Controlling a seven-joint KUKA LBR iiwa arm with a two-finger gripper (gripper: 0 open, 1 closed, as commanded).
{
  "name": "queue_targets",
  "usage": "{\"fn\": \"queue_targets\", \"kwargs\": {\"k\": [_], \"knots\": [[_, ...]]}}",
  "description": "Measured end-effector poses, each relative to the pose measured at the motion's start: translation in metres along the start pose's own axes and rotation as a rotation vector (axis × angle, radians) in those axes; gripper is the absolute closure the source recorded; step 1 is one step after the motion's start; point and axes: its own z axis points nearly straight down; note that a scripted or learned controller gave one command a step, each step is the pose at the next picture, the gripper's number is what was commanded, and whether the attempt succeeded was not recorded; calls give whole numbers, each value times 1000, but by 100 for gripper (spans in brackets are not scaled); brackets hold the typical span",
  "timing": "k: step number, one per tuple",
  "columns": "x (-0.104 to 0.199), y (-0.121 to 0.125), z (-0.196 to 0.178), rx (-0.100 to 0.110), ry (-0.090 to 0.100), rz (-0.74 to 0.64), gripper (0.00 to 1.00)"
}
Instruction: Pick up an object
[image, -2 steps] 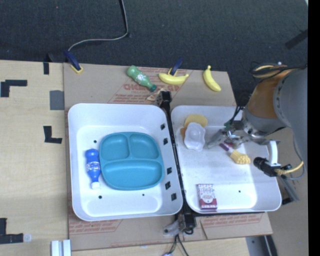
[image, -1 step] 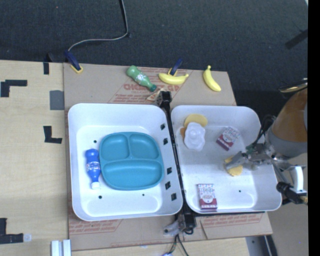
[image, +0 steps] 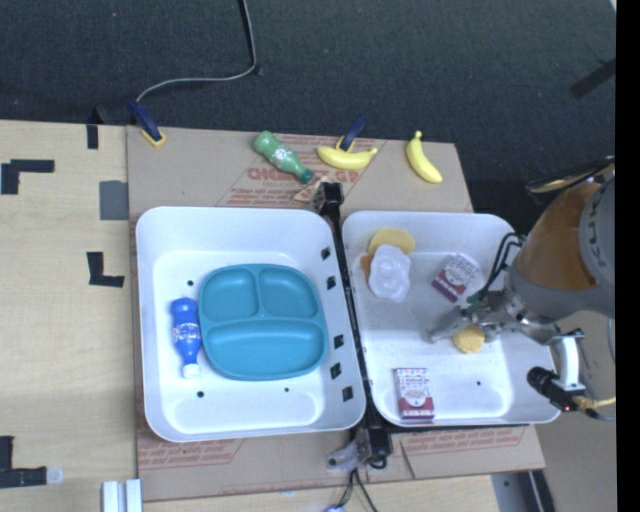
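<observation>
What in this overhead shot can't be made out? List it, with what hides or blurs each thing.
- Pincer: blurred and small against the right bin; open or shut is unreadable.
- Yellow object: the pincer overlaps it; contact is uncertain.
- Red-and-white packet and small box: print too small to read.
- Arm: cut off by the right edge.

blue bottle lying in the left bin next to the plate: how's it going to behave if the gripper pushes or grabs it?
The blue bottle lies on its side, so a sideways push would probably roll it. It sits close against the blue divided plate, which may leave little finger room on that side. It looks like small smooth plastic, so likely light and somewhat slippery.
</observation>
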Motion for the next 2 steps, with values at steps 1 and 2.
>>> {"fn": "queue_targets", "kwargs": {"k": [1,2], "knots": [[-1,1,-10,-3,-2,0,100],[77,74,1,0,5,-4,100]]}}
